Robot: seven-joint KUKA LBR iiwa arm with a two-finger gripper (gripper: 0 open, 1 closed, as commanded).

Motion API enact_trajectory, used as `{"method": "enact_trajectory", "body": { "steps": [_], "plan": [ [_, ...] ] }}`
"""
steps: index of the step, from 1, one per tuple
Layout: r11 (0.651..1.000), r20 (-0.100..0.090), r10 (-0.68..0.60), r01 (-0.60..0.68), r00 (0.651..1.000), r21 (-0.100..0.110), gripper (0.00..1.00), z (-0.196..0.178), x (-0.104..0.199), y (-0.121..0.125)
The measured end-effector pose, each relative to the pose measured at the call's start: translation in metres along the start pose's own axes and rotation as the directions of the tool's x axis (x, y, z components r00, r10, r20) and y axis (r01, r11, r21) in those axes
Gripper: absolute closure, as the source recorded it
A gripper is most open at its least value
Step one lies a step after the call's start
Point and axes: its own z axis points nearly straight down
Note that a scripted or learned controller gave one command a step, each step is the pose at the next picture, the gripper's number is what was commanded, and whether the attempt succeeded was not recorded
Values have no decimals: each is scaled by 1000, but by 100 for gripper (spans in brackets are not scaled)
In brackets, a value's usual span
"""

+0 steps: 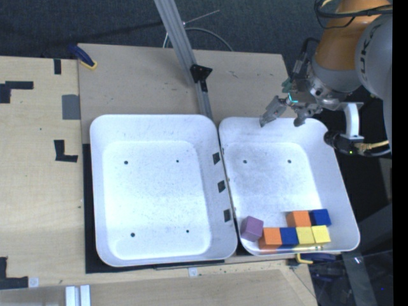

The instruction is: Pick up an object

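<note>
Camera view, from my remote seat: the grey arm (357,37) with its orange band comes in from the right and bends down toward the far rim of the right bin (331,171). Its gripper (280,118) hangs over that far edge, the fingers (266,118) spread apart with nothing between them.

I count two shallow white bins, speckled and round-cornered, side by side and touching; the left bin (102,171) sits beside the right one. In the right bin's near edge I count seven small blocks clustered together: a purple block (253,227), two orange blocks (272,236), two blue blocks (289,235) and two yellow blocks (305,235). They look like matte, hard-edged cubes, well apart from the gripper. The bench (38,171) is pale wood marked with dark tape pieces, and a metal rail (182,37) slants across it.
</note>
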Motion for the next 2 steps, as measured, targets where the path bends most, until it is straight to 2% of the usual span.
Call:
{"method": "enact_trajectory", "body": {
  "steps": [1,2],
  "plan": [
    [1000,0,-1,1,1000,8,0,85,16,26],
    [1000,6,1,-1,1000,20,0,147,24,30]
  ]
}}
